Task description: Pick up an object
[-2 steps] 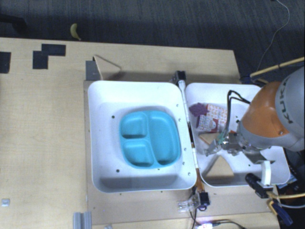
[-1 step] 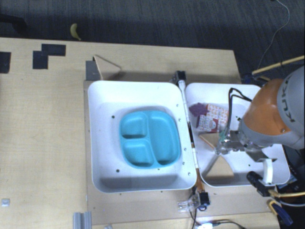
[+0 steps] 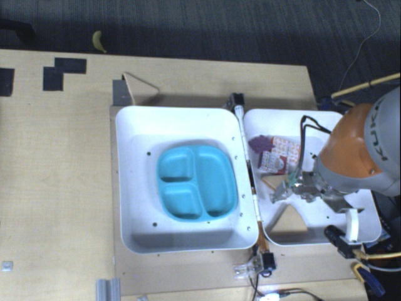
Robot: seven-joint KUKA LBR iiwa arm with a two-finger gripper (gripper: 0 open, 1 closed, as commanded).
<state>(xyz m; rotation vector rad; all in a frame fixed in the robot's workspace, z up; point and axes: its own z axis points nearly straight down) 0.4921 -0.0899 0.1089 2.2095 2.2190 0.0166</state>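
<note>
— Orange-banded and grey, the arm (image 3: 357, 152) leans over the right bin (image 3: 369, 227), and its gripper (image 3: 289, 190) sits low beside the clutter there. What could trip it up?

— The likely picks lie crowded: a purple packet (image 3: 260, 145) touches a red-and-white printed carton (image 3: 279, 154), with a tan wedge-shaped piece (image 3: 289, 221) nearer the front wall. Whether the jaws are spread or closed cannot be told; glare and the wrist blur them. Nothing is visibly held. A descent between touching items would probably nudge both aside, or catch a flat carton edge and slip.

— And the surroundings?

— A pale wooden bench (image 3: 56, 187) bears both bins. The left bin (image 3: 135, 231) holds a blue divided tray (image 3: 197, 182). Dark carpet (image 3: 188, 17) lies beyond, with cables trailing by the arm.
</note>
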